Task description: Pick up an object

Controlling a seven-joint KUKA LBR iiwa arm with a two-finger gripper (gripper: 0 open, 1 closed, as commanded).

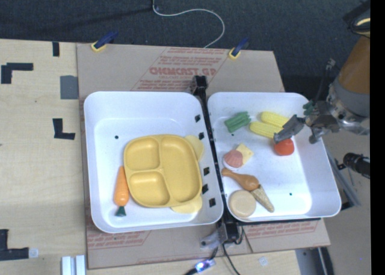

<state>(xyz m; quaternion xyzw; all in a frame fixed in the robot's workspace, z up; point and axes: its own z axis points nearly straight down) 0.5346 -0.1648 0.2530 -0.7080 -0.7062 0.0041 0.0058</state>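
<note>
My gripper (297, 138) hangs over the right side of the right bin (319, 204), open, with nothing between its fingers. Its left finger (288, 129) sits just above a red tomato (284, 147) and seems to touch the top of it. Two yellow corn cobs (269, 124) lie left of the gripper, beside a green vegetable (237, 121). Nearer the bin's middle are a yellow cheese wedge (244, 151), a pink piece (233, 159), a brown drumstick (240, 179), a round cookie (243, 203) and an ice-cream cone (263, 198).
The left bin (99, 117) holds a yellow divided plate (162, 168) with an orange carrot (121, 188) at its left. A black clip divider (206, 147) joins the two bins. The arm's wrist (355, 96) stands over the right bin's right rim.
</note>
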